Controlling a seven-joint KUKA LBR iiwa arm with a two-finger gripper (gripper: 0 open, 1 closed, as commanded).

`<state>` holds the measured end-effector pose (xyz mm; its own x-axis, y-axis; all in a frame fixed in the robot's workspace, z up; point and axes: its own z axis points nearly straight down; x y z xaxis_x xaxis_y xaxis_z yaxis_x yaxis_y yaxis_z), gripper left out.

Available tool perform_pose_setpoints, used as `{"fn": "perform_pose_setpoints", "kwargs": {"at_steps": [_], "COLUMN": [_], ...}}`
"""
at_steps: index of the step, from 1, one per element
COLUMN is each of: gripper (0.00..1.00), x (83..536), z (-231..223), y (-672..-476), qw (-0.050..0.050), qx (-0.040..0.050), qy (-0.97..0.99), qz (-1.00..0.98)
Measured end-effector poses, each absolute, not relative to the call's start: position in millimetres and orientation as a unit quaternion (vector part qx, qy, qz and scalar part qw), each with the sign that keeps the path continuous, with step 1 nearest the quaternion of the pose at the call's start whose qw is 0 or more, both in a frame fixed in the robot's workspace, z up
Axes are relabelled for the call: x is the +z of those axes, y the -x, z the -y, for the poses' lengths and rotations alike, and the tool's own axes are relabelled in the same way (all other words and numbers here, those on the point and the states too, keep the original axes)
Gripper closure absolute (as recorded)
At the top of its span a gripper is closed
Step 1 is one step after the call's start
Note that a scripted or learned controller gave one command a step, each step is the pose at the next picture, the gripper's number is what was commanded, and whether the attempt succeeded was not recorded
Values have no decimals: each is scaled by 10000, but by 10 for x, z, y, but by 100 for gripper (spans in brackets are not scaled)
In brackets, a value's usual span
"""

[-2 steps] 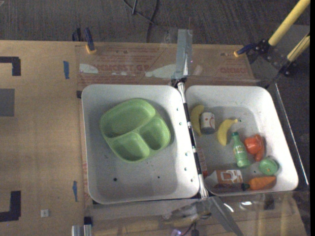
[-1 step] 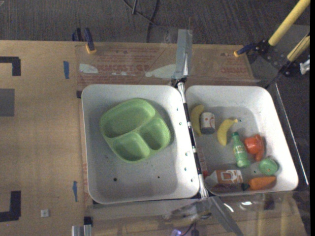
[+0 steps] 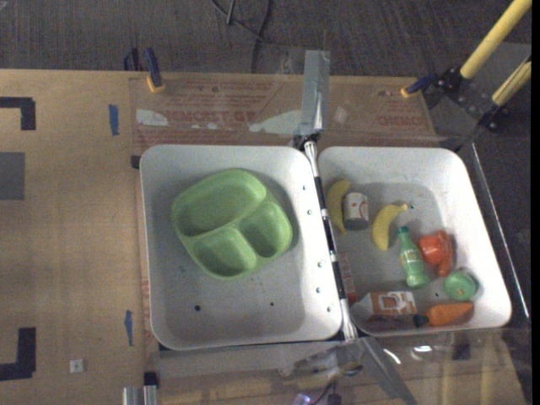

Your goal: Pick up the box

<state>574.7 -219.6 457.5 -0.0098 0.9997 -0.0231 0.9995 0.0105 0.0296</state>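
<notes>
Down in the right bin (image 3: 485, 209), the box (image 3: 390, 302) lies flat by the near wall, seemingly touching the carrot (image 3: 447, 313), the green bottle (image 3: 411, 260) just above. Open floor sits left of the bottle. I cannot tell the pincer's state.

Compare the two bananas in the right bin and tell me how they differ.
The left banana lies against the bin's left wall beside the small can; the right banana lies nearer the middle, by the green bottle. The left banana looks duller and greener, the right banana brighter yellow. The left one stands nearly upright in the view, the right one slants. Both are curved and similar in size.
</notes>
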Motion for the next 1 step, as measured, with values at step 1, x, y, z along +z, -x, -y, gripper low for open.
{"fn": "perform_pose_setpoints", "kwargs": {"at_steps": [1], "gripper": [0], "x": [4573], "z": [2193], "y": [-5749], "qw": [184], "qx": [23], "qy": [-7033], "qz": [-7107]}}
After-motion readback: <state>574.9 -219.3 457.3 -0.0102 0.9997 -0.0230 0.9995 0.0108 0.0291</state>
